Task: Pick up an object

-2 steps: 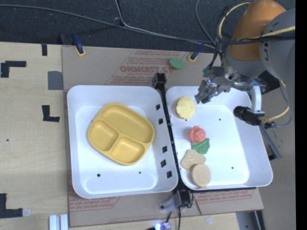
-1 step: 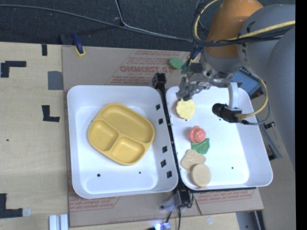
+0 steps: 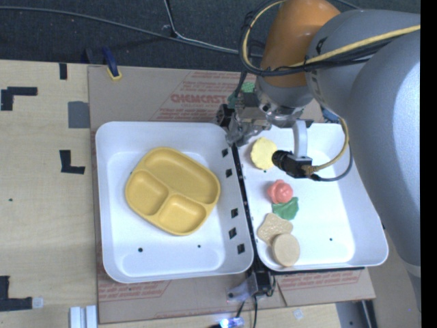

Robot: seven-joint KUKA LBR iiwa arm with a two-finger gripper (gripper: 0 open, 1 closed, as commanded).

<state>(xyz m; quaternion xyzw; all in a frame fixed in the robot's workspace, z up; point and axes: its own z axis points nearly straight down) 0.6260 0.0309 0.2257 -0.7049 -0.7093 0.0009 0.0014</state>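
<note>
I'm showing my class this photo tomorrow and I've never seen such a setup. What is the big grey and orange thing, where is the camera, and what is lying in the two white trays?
It is a robot arm, photographed by a camera fixed above the bench and looking down at a slant. Its tool hangs over the top of the divide between the trays; I cannot see anything held in it. The left tray holds a yellow divided plate. The right tray holds small toy foods: a yellow piece, a red and green strawberry and two tan biscuits.
</note>
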